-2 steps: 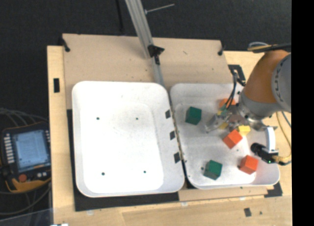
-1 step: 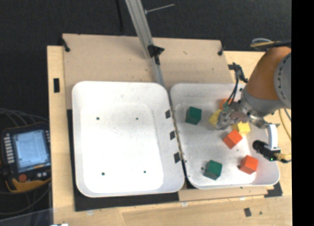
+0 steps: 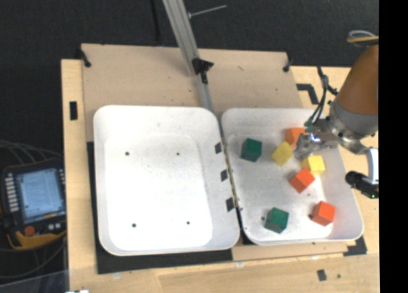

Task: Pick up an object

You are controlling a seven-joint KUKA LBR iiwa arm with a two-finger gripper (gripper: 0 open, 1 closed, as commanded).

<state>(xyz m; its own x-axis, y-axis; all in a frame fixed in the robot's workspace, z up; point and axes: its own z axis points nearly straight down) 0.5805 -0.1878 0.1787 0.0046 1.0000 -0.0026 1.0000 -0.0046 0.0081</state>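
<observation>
The right bin [image 3: 255, 177] holds several small blocks. A green block [image 3: 251, 150] lies near its left side and another green block [image 3: 276, 220] sits near the front. Two yellow blocks [image 3: 282, 153] [image 3: 317, 164] flank the gripper. An orange block [image 3: 294, 135] is just behind it, a second orange block [image 3: 302, 179] is in front of it, and a third [image 3: 323, 213] rests at the front right. My gripper [image 3: 308, 145] hangs low over the cluster of yellow and orange blocks, reaching in from the right.
The left bin [image 3: 159, 177] lies beside the right one. A slanted metal rod [image 3: 185, 37] rises behind the bins. A handheld pendant [image 3: 35, 199] rests off the bench at the far left.
</observation>
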